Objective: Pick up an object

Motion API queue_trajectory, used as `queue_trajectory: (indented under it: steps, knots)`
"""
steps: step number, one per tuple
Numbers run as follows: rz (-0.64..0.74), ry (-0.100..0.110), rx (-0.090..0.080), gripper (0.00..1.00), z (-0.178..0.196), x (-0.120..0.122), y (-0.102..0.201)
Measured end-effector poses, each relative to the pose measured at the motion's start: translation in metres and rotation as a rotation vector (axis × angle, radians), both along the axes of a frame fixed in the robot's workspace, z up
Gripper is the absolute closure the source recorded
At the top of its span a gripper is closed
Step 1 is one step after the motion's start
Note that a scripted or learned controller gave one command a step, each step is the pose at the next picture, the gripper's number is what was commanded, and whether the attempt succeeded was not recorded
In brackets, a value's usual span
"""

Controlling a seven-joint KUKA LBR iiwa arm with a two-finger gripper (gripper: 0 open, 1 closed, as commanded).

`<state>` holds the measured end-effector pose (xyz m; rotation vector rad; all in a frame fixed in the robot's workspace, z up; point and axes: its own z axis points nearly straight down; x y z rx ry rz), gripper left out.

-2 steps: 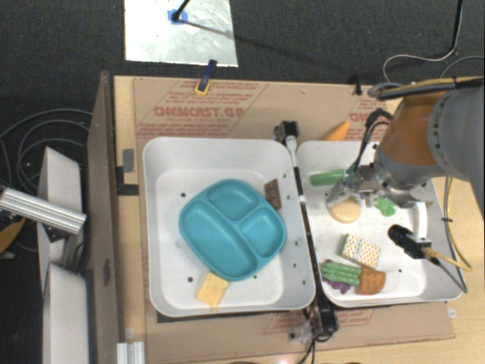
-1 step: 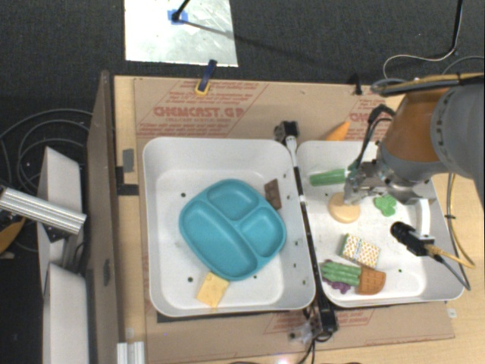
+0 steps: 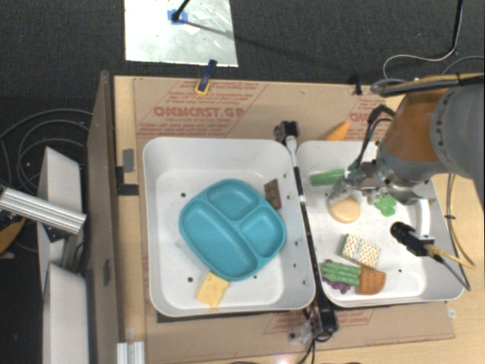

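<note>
In right bin, gripper hovers beside round cream object (finger state: cannot tell). Risk: crowded green cylinder nearby, descent could nudge target, grasp missing.

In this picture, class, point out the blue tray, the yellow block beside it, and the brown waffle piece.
blue tray [image 3: 231, 230], camera view, on its divided middle.
yellow block [image 3: 212, 290], camera view, on its top face.
brown waffle piece [image 3: 371, 280], camera view, on its centre.
</note>
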<state>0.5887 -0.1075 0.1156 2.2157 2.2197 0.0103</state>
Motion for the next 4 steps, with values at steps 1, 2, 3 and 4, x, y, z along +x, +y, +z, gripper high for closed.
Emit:
queue_trajectory:
  steps: [1, 2, 3, 4]
  knots:
    - [-0.002, 0.012, 0.000, 0.00, -0.032, -0.023, 0.012]
    - [-0.002, 0.005, -0.001, 1.00, -0.019, -0.021, 0.011]
    - [-0.002, 0.006, 0.000, 0.00, -0.019, -0.021, 0.011]
    - [0.004, 0.000, -0.003, 0.00, -0.030, 0.057, -0.010]
